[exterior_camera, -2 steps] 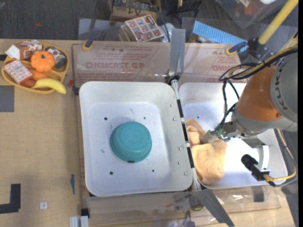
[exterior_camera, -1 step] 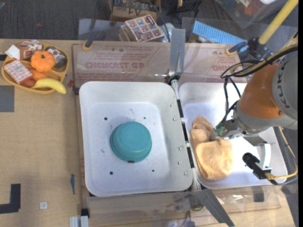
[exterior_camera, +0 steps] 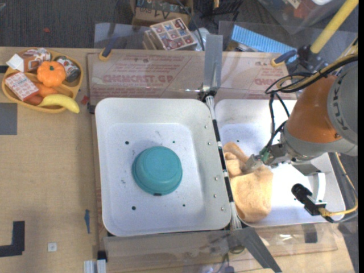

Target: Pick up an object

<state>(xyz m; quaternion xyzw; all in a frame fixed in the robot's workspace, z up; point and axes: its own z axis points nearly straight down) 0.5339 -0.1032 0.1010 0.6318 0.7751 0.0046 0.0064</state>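
Gripper (exterior_camera: pixel 254 162) down low in the right bin (exterior_camera: pixel 318 209), nosing in at the left wall, right over a tan, bread-like lump (exterior_camera: pixel 250 189). Whether it's released or clenched on anything, I cannot tell — its tip is a small grey blur against the lump, and nothing shows plainly gripped. That lump is the likely target: it lies pressed against the divider between the bins, at the right bin's left edge, and it looks like two soft pieces, a smaller knob up top and a broader slab below. Long axis runs roughly up and down the view, along the divider, the narrow end pointing away toward the far wall, the fat end toward the near rim. Tucked against the wall like that, it leaves little room on its left side, which I'd guess is why the arm (exterior_camera: pixel 315 121) leans in from the right and comes at it on a slant. Over in the left bin (exterior_camera: pixel 114 124), a teal bowl (exterior_camera: pixel 157 170) sits upside down near the middle, well apart from the action, dome up and hard to pinch. Off the bench's far left corner, a plate of toy food (exterior_camera: pixel 40 84) with a banana and a small pumpkin, out of play. Pick not yet shown as made.
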